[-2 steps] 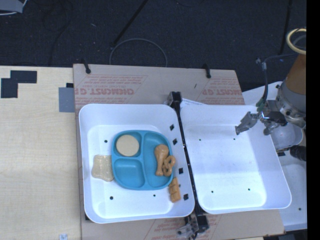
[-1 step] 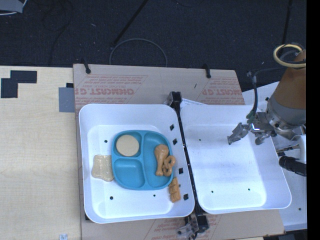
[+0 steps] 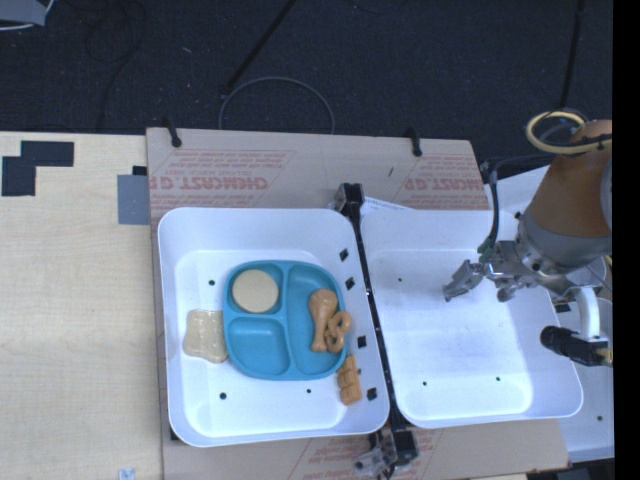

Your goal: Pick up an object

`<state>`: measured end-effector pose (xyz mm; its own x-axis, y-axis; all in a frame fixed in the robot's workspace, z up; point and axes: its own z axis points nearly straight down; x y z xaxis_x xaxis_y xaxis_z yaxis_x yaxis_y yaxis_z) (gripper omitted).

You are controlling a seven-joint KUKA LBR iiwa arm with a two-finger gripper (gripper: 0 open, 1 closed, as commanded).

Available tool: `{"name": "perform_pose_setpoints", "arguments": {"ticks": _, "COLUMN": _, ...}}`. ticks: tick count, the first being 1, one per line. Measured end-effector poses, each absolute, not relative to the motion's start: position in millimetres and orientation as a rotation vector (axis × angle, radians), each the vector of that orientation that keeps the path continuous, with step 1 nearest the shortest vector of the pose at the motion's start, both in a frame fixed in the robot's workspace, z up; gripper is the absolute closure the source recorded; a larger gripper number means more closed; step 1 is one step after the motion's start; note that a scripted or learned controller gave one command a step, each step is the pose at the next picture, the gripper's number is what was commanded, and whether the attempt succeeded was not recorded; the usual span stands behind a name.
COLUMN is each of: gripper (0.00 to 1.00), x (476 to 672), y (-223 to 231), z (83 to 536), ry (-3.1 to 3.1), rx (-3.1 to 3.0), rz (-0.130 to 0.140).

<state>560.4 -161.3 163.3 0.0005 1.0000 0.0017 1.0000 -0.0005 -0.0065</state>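
In the left bin [image 3: 190, 408] lies a blue divided tray [image 3: 262, 353]. It holds a round tan biscuit [image 3: 254, 291] in its upper left compartment and a twisted brown pretzel-shaped toy [image 3: 328, 320] in its right one. A pale bread-like piece [image 3: 205, 335] rests against the tray's left side, and a small brown chunk [image 3: 348, 379] lies by its lower right corner. My gripper [image 3: 482, 286] hovers over the upper right part of the right bin [image 3: 450, 388], far from all these objects. Its fingers are open with nothing between them.
A black divider clip [image 3: 352, 200] sits where the two bins meet at the back. The bins rest on a cardboard sheet [image 3: 300, 173] atop a wooden bench [image 3: 70, 318]. Cables lie on the dark floor behind.
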Motion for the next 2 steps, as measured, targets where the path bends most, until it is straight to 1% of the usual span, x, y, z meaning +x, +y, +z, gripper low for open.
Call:
{"name": "perform_pose_setpoints", "arguments": {"ticks": 1, "gripper": 0.0, "x": 557.6, "y": -158, "z": 120, "ry": -2.215, "rx": -2.218, "rz": 0.006}}
{"name": "perform_pose_setpoints", "arguments": {"ticks": 2, "gripper": 1.0, "x": 558.2, "y": -159, "z": 132, "ry": -2.214, "rx": -2.222, "rz": 0.004}}
